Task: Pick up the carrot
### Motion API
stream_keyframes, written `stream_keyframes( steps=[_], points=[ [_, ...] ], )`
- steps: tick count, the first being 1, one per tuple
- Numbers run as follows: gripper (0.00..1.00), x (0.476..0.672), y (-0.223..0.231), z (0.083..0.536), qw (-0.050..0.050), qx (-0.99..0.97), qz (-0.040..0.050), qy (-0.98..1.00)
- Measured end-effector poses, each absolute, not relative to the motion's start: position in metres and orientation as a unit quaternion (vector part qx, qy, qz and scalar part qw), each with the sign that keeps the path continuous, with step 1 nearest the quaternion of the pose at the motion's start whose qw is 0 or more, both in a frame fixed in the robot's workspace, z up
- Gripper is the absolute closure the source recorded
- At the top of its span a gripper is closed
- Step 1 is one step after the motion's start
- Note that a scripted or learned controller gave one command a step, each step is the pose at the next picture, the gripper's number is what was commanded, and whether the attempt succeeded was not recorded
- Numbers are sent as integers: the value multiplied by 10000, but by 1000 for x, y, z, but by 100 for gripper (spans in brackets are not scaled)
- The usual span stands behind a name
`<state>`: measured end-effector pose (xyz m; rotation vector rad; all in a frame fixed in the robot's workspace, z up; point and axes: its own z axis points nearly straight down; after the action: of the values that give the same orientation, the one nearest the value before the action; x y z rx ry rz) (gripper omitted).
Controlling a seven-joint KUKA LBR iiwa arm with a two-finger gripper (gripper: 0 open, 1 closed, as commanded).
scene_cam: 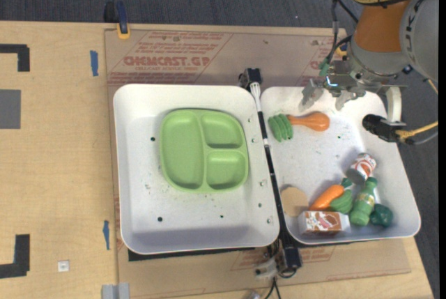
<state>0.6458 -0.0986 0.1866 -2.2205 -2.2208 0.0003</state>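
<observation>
Carrot (301,123) lying in right bin (408,172), far end, green top leftward. Gripper (326,97) just above, spread, unladen. Likely light, rigid, smooth plastic; grasp across orange mid-body.

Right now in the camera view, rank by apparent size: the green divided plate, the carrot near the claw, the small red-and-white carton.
1. Green divided plate, far the largest, in the left bin.
2. Carrot, with its green top.
3. Red-and-white carton, slightly smaller; close enough to the carrot that the slanted view leaves it unsure.
</observation>
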Motion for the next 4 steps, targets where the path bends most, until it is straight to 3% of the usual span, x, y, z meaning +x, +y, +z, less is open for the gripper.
stream_keyframes(
  steps=[1, 2, 3, 4],
  points=[
    [0, 642, -103, 115, -10, -7172, -6, -6968],
    [0, 587, -120, 107, -34, -6133, -24, -7898],
    [0, 561, -134, 92, -13, -5580, -8, -8298],
    [0, 525, -110, 92, -124, -3366, -25, -9416]
  ],
)
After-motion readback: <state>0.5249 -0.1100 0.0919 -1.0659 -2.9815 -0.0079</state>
